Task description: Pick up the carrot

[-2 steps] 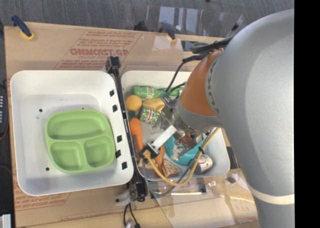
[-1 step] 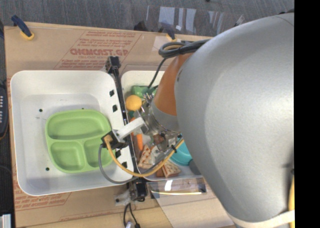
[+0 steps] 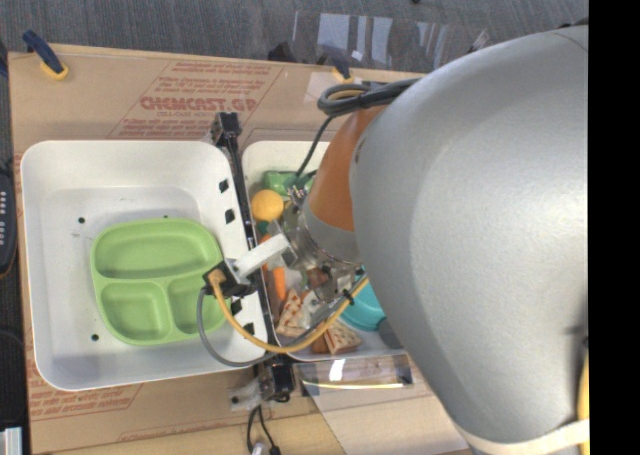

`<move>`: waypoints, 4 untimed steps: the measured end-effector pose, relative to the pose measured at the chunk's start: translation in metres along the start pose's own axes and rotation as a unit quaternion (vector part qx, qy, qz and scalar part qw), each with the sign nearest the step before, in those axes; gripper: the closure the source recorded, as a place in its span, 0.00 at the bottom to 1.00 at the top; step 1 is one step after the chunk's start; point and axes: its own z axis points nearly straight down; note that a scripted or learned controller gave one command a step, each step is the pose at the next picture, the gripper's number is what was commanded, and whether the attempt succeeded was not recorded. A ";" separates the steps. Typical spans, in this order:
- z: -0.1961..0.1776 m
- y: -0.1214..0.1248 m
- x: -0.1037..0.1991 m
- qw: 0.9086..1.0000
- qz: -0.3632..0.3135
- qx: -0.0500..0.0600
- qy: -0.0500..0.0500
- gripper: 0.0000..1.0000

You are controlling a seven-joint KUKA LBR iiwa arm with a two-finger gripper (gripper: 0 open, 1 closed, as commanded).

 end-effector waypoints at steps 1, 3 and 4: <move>0.000 0.000 0.000 1.000 0.000 0.000 0.000 0.00; 0.000 0.000 0.000 1.000 0.000 0.000 0.000 0.00; 0.000 0.000 0.000 1.000 0.000 0.000 0.000 0.00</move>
